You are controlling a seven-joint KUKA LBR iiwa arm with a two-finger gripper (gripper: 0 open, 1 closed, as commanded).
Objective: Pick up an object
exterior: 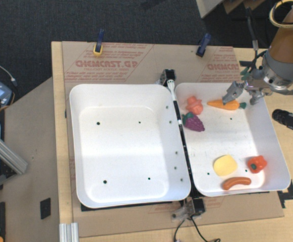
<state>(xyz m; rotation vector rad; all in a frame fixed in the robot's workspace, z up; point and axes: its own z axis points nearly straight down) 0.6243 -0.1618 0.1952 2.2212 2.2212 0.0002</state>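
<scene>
My gripper (pixel 245 96) hangs over the far edge of the right bin (pixel 270 135), its two fingers spread open. An orange carrot (pixel 224 105) with a green tip lies just below and left of the left finger (pixel 233 92), close to it, and nothing sits between the fingers. Further left lie a pink-orange piece (pixel 194 105) and a purple bunch of grapes (pixel 193 122). Near the bin's front are a yellow lemon (pixel 225 165), a red pepper (pixel 256 164) and a reddish sausage (pixel 236 183).
The left bin (pixel 75 135) adjoins the right one along a black-clipped seam (pixel 179 130). Both rest on a cardboard sheet (pixel 136 57) held by clamps at the back. The arm's orange band (pixel 287 47) rises at the far right.
</scene>
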